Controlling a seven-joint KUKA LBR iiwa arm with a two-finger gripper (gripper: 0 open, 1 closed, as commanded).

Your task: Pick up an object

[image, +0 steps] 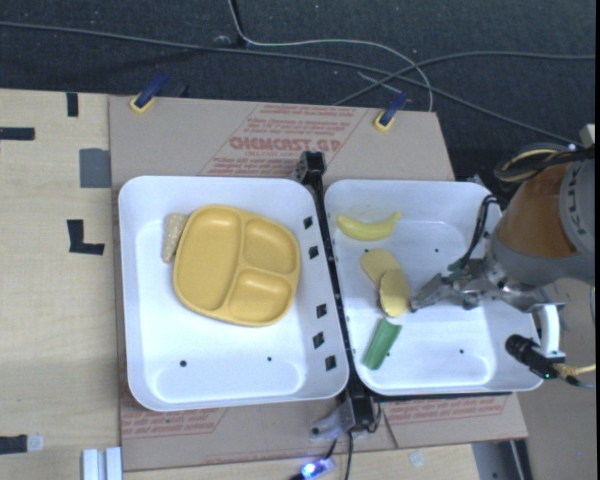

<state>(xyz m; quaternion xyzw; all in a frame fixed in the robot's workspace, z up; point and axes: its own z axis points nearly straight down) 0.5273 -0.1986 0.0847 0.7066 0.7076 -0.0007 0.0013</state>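
The gripper (427, 295) sits low in the right bin (450, 368), at right centre of the frame, fingertips just beside a pale yellow oval piece (394, 292); whether it grips cannot be told. Near it lie a flatter yellow piece (377, 263), a banana (367, 227) above and a green cylinder (381, 343) below. The left bin (220, 383) holds 1 yellow divided plate (236, 265) over a tan item (172, 236).

Glossy white plastic bins (140, 268); matt yellow plastic tray (236, 265); brown cardboard underlay (270, 133).
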